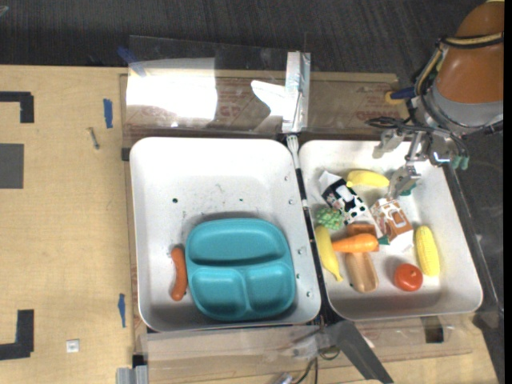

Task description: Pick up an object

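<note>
Over the right bin (pixel 460 290), toward two o'clock, the tool (pixel 406 176) hangs with its fingers released and nothing between them — just above a yellow lemon (pixel 368 179). Below it lie a cow toy (pixel 342 198), carrot (pixel 354 244), corn cob (pixel 426 250) and tomato (pixel 408 276). At nine o'clock, the left bin (pixel 152 166) holds a teal tray (pixel 238 269) beside a sausage (pixel 178 272).

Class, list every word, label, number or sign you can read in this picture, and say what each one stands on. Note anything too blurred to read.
No text can be read.
Carton in the right bin: printed pattern, too blurred to read.
Cow-patterned carton: black and white patches, no legible words.
Small square tag on the bench: too small to read.
Black corner marks on the bench: shapes, not letters.
</note>
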Controlling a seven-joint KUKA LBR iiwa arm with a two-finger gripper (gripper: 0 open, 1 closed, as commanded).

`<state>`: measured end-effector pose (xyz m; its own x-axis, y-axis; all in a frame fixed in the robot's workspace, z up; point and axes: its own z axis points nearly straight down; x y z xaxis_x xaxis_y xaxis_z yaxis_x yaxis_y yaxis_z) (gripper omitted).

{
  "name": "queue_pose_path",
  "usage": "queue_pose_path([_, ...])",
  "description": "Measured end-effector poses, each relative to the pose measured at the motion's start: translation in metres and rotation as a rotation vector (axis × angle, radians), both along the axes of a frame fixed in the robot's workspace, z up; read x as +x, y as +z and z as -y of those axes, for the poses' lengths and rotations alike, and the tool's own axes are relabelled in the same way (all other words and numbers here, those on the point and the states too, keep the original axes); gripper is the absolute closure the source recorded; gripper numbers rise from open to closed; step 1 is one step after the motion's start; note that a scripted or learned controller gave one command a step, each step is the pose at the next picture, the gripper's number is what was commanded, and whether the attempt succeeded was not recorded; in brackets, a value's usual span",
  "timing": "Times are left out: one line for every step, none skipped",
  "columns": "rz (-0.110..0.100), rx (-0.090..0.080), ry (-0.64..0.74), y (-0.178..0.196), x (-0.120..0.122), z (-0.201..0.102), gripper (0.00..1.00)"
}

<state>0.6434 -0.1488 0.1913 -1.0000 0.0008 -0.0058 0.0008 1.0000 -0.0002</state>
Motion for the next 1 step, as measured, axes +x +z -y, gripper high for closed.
queue_pose_path([0.007, -0.002, -0.023, -0.0935, -0.068, 0.0209, 0.0])
